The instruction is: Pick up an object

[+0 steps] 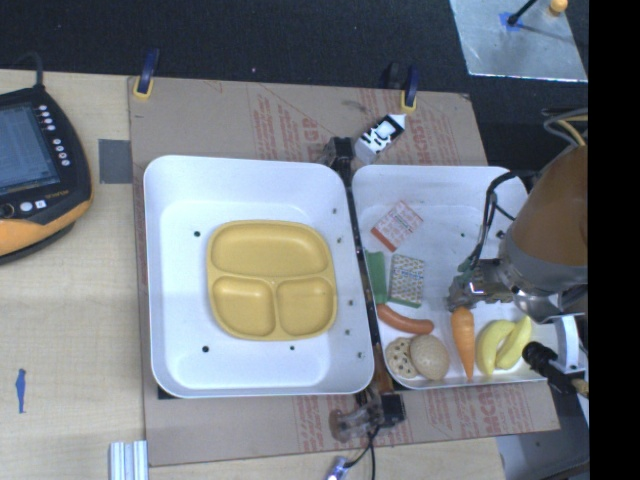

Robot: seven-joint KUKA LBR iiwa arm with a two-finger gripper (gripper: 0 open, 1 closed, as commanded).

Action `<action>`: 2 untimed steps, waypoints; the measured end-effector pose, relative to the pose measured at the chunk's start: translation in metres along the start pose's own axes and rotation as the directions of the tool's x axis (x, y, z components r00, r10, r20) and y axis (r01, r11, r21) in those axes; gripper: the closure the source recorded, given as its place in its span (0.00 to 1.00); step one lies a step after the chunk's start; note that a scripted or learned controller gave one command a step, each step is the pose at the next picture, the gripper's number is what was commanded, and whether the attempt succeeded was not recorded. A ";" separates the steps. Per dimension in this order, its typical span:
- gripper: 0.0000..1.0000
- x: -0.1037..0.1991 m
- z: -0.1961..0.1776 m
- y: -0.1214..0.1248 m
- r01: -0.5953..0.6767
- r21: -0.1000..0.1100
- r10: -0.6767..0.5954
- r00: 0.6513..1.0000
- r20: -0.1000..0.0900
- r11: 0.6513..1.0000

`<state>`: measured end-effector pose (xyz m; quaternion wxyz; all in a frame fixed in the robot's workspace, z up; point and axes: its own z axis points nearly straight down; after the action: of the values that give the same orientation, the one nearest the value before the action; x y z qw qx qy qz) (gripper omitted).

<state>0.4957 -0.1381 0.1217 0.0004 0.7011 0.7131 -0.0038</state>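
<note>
You saw the gripper low by the right bin's far edge, just above the carrot; you couldn't tell how its fingers stood.

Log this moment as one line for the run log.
stage: approach | end effector: over right bin, just above carrot | yellow tray: in left bin | banana, sausage: right bin

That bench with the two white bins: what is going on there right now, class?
A grey robot arm reaches in from the right over the right bin, which holds toy food: a carrot, bananas, a hot dog, a cookie and small packets. Its gripper sits low just above the carrot, with nothing visibly held. The left bin holds a yellow divided tray.
</note>
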 end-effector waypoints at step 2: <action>0.00 -0.001 -0.010 0.001 0.004 -0.002 -0.004 1.000 0.004 1.000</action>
<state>0.4966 -0.1391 0.1317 0.0025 0.6997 0.7144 -0.0043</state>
